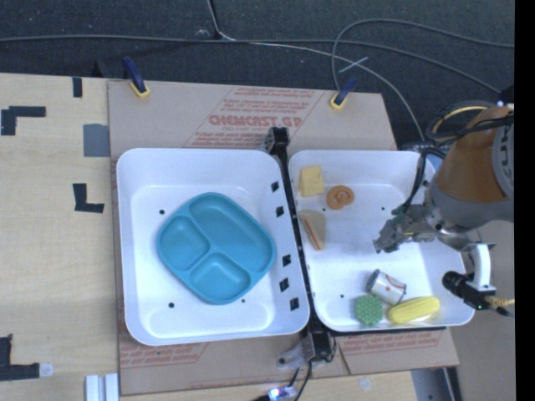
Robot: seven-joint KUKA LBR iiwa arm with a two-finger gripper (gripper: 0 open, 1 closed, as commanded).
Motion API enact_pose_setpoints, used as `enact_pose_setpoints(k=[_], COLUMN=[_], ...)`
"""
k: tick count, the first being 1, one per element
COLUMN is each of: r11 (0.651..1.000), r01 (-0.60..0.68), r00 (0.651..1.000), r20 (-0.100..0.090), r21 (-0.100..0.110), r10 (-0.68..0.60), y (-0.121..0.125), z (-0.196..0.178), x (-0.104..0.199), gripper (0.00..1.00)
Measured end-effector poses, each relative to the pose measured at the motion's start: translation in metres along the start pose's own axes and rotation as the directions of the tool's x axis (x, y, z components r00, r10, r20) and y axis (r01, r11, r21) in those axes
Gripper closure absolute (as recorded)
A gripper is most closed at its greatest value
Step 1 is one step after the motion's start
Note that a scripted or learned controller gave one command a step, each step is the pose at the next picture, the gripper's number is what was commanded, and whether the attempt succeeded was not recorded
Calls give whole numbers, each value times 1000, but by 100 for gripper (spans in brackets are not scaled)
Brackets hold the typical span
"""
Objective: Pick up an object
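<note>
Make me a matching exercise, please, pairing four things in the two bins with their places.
Things:
1. Blue tray
2. Corn
3. Cheese
4. Can

Places:
A. Right bin, far left corner
B. Left bin, middle
C. Right bin, near right corner
D. Right bin, just behind the green piece

Pairs: 1-B, 2-C, 3-A, 4-D

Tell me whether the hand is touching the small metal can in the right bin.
Apart. The camera view shows bare white bin floor between the hand and the metal can, which lies lower in the right bin.
</note>
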State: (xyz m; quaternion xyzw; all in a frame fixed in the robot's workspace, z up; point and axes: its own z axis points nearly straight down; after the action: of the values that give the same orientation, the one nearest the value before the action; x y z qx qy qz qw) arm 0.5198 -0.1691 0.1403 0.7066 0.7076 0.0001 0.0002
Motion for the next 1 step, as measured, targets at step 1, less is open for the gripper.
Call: enact_pose_setpoints(k=[1], r11=[1000], r01=[0], r00=[1000], r20=[1], r21=[-3], r10=[0], y=[-4], z=[-56], x=[9], gripper=[100])
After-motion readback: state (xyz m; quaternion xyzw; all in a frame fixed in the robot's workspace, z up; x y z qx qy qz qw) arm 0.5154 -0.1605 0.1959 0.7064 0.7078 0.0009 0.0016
